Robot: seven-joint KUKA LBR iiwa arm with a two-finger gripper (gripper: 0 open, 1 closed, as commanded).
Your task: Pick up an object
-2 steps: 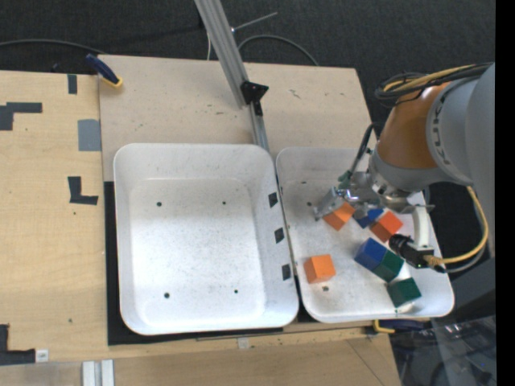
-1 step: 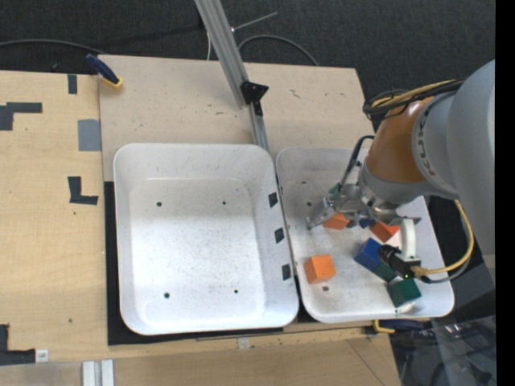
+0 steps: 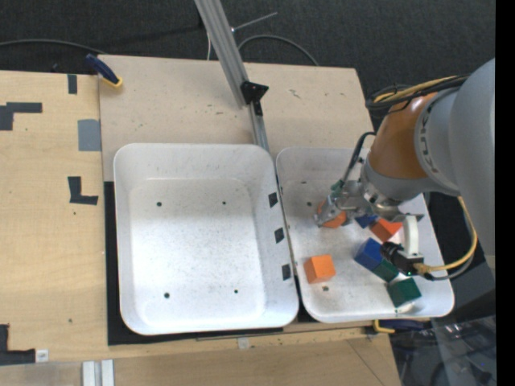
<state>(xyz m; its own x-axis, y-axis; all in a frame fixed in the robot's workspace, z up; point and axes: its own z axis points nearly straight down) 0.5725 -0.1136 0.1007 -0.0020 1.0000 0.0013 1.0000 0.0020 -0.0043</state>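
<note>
Plywood bench (image 3: 185,103), two white bins (image 3: 137,240), gripper (image 3: 336,209) in right bin, finger state unclear

— Where am I working?
— A robotics lab: my plywood counter (image 3: 201,111) carries two white bins (image 3: 129,215), tape marks (image 3: 76,190), loose cables (image 3: 273,43) and an aluminium camera pole (image 3: 221,34).

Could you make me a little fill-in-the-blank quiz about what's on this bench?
1. All the blocks lie in the ___ bin.
2. The cube lying apart from the others is ___.
3. The gripper hovers over the ___ bin.
4. The arm wears an ___ band.

Missing words: right; orange; right; orange
</note>
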